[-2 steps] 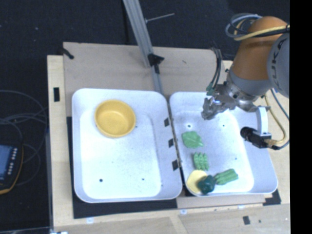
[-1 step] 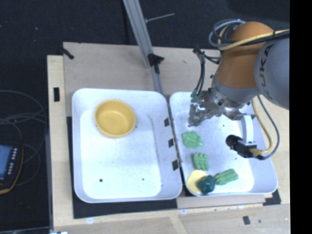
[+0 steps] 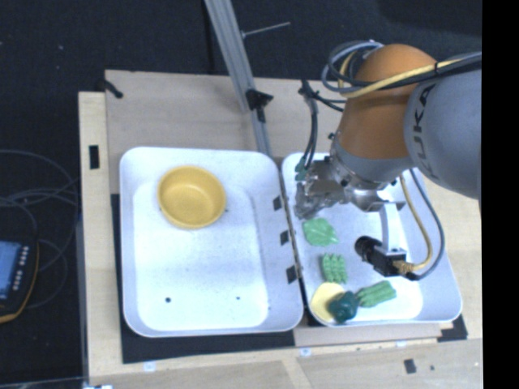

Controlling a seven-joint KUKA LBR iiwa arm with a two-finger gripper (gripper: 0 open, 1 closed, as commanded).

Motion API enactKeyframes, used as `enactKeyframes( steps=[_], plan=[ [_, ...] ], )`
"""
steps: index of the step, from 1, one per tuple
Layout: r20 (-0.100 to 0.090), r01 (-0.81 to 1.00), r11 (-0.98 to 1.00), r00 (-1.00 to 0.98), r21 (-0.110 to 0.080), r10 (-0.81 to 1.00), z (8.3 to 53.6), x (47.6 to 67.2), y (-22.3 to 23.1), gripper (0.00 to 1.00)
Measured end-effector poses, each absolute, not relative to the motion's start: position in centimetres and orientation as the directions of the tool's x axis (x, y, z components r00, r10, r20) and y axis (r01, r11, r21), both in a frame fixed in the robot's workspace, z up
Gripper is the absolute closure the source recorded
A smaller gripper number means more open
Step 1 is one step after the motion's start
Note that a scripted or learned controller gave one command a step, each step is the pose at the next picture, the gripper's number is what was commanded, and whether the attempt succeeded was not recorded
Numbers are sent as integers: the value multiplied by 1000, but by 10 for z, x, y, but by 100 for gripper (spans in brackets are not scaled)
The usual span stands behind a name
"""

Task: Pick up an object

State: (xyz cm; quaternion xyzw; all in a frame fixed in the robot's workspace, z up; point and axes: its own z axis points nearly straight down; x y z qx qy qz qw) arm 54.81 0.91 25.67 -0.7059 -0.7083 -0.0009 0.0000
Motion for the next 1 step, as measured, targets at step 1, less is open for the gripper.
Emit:
enactKeyframes(
  steps=[1],
  plan=[
    [0,1000,3,-3,0,1000,241,530,58,100]
  ],
)
